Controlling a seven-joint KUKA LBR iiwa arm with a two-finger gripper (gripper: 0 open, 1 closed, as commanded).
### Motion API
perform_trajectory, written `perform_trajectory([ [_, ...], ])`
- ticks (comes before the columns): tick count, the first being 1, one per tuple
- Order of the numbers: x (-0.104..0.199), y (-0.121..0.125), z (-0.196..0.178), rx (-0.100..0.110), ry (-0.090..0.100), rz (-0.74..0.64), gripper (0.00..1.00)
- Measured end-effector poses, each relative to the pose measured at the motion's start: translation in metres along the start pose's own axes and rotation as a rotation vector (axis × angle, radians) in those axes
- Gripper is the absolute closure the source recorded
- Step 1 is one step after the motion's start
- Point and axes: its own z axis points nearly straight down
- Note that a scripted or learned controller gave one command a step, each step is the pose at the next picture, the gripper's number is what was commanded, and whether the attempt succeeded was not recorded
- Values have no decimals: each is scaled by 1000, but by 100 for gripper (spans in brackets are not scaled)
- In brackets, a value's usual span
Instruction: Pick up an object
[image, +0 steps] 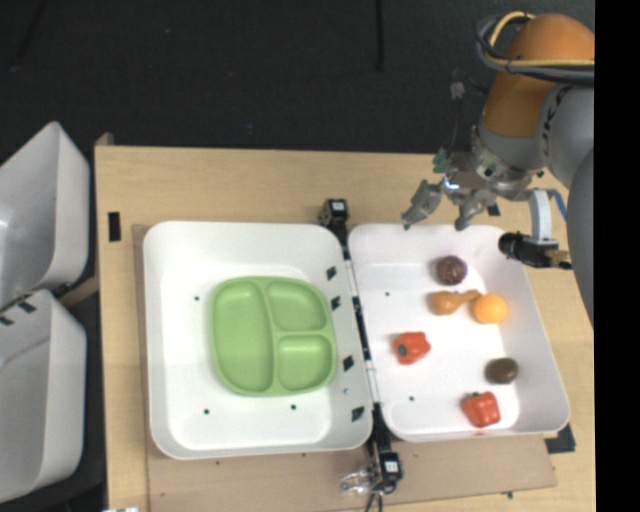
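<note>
Plainly, nothing is in hand yet: the pincer (447, 210) hangs spread and bare over the far rim of the right bin (530, 400), its two fingers (419, 207) splayed well apart. The candidates all lie in that bin — a dark purple round fruit (451, 269) nearest the pincer, just beyond it a tan pear-shaped piece (452, 301) touching or nearly touching an orange ball (489, 309), a red pepper-like piece (410, 347) toward the bin's inner wall, a dark brown lump (502, 371) and a second red piece (481, 408) at the near end. They look like small toy foods, so I judge them light and fairly stiff, with smooth skins that could slip or roll away under an off-centre squeeze. The purple fruit seems the easiest take — it sits apart from its neighbours, and closing across its widest middle from straight above should hold it. The pear shape and the orange ball crowd each other, leaving little room for a finger between. The left bin (180, 410) carries a green divided plate (272, 335), and both bins rest on the counter (122, 300).
</note>
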Motion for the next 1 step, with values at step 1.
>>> perform_trajectory([
  [1, 0, 2, -9, -14, -1, -1, 0],
])
